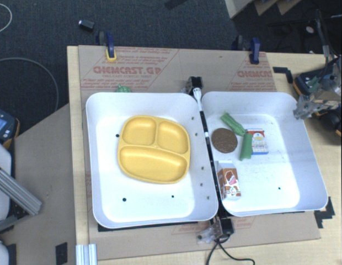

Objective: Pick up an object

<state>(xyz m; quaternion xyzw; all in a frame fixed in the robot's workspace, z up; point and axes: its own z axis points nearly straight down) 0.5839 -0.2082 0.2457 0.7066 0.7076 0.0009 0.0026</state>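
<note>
**Right bin holds the small items, gripper off at the bench's right edge**

The pickable things lie in the right bin, grouped toward its left side. A brown round disc sits near the bin's left wall, about midway along it. A green strip lies slanted just above the disc, touching or nearly touching its upper right edge, and a second green piece stands more upright just right of the disc. Beside that piece, on its right, is a small carton with a red and white label. Closer to the bin's near left corner lies a small brown and white packet, apart from the others.

The left bin carries a yellow divided plate, lying flat near the middle, its three compartments facing up.

The gripper is at the far right edge of the bench, outside the right bin's far right corner, over the tan board. Whether it is open or closed cannot be told from here; nothing is seen in it.
</note>
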